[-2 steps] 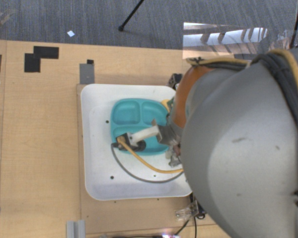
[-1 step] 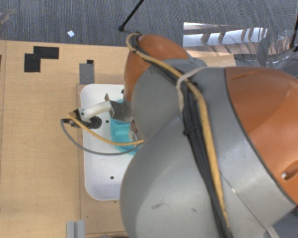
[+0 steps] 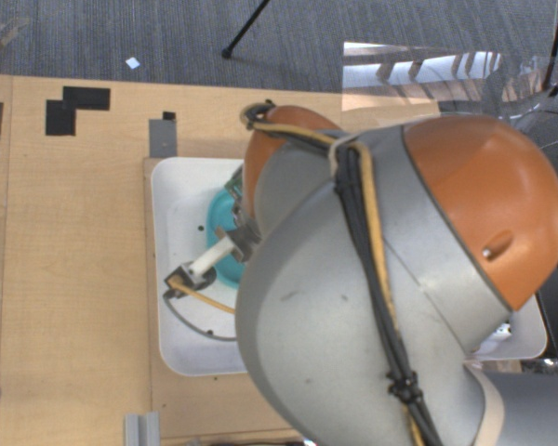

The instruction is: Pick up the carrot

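Camera view is showing the hand [image 3: 239,237] hanging inside the left bin [image 3: 166,342], largely tucked under the grey arm [image 3: 353,295]; whether it is apart or together cannot be told. A teal thing [image 3: 221,216] is lying in that bin, right beside the hand. The arm is covering the bin's right part, so where the carrot is lying cannot be told. The bin is sitting on the tabletop [image 3: 74,295].

One camera looks down aslant on the bench [image 3: 74,295] and white bin [image 3: 181,347], the arm [image 3: 353,305] close beneath.

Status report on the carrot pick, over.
Arm low over left bin, masking most of it. Teal object at its edge. No confirmed hold on carrot.
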Controlling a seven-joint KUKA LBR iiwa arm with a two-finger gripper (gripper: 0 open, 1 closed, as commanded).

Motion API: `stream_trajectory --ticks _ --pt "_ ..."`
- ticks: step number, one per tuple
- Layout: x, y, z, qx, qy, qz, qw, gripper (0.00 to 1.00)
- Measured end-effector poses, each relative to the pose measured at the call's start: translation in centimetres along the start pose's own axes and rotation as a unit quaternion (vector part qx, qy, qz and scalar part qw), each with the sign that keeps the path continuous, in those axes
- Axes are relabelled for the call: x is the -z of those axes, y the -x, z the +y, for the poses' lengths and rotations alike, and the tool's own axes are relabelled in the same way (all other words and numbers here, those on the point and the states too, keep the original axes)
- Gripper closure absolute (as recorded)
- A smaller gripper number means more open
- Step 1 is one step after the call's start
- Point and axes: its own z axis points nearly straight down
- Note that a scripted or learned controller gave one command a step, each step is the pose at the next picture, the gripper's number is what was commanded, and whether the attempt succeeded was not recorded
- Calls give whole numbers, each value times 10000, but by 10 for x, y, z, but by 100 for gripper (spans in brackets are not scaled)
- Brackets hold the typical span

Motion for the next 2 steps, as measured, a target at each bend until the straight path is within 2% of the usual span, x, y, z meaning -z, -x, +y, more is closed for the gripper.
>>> stream_trajectory --ticks 1,2 --pt "2 -2 0 12 28 49 10000 0" --pt "-3 -49 12 -1641 -185 -137 9862 0"
